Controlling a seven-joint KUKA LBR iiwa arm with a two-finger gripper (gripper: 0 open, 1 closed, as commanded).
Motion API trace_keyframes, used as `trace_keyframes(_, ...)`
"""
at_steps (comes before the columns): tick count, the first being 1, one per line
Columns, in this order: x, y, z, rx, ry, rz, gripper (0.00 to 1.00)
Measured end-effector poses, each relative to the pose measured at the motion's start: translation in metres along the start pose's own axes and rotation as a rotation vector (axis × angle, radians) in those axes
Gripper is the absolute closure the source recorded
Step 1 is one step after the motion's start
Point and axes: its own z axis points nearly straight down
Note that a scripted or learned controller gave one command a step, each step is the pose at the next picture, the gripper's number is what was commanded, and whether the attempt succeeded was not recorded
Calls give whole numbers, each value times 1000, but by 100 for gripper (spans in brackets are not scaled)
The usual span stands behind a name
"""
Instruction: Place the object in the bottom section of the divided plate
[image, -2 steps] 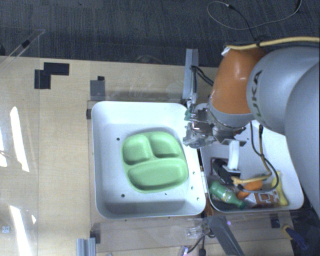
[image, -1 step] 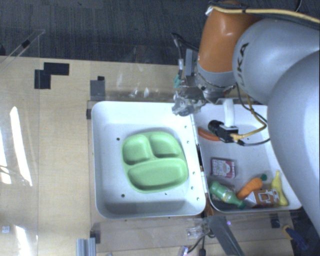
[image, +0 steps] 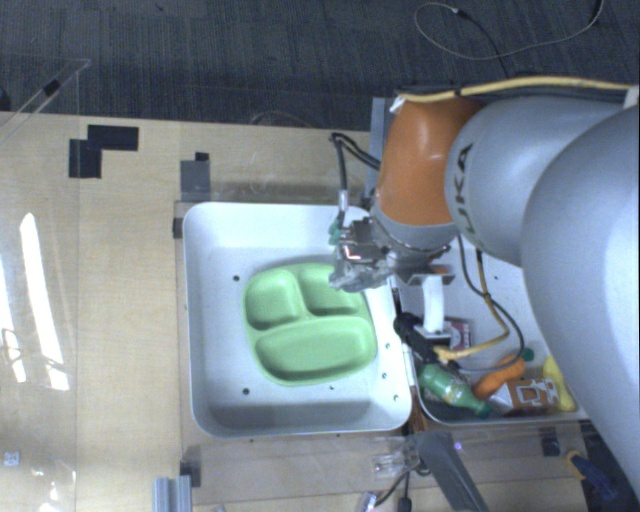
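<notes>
A green divided plate (image: 308, 325) lies in the left white bin (image: 215, 330), with two small sections at the top and one large section at the bottom. The gripper (image: 350, 268) hangs over the plate's upper right section, under the orange band of the arm (image: 425, 160). Its metal parts blur together from this angle. The large bottom section of the plate holds nothing.
The right bin (image: 500, 400) holds a green bottle (image: 450, 386), an orange carrot-like item (image: 497, 378), a yellow piece (image: 560, 390) and a dark packet (image: 455, 330). The grey arm covers most of that bin. Bare bin floor surrounds the plate on the left.
</notes>
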Motion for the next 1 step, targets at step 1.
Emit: trace_keyframes(1,33,-57,26,0,1,42,100)
